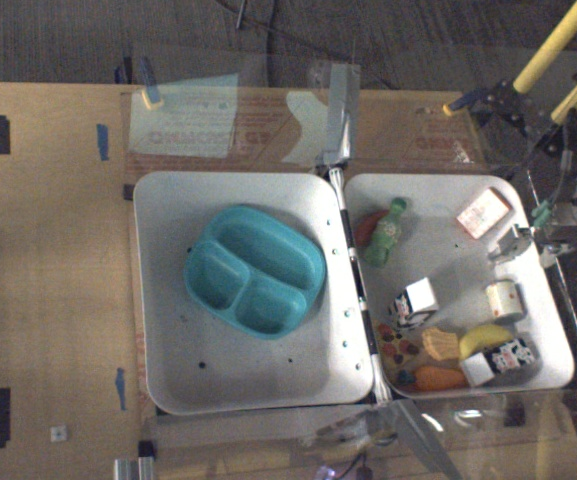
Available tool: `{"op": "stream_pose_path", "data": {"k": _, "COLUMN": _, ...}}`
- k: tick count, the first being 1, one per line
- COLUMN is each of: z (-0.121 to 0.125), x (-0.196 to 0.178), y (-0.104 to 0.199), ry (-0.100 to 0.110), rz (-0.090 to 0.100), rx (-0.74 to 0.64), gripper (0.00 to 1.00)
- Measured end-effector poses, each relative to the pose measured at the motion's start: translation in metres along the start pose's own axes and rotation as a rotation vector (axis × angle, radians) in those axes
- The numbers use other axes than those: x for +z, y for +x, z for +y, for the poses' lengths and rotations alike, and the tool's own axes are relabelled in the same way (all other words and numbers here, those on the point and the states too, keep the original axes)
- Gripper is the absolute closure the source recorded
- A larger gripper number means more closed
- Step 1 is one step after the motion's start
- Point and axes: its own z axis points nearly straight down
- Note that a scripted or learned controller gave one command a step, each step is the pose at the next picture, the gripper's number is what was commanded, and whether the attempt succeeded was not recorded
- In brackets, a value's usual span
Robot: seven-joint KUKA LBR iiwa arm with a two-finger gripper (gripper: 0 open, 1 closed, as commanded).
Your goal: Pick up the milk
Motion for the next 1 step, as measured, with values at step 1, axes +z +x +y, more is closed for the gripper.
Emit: {"op": "stream_pose_path", "data": {"k": 1, "z": 0.0703, "x": 0.101, "y": 0.0585, "ry": -0.001, "rz": -0.001, "rx": -0.043, "gripper": 0.0}}
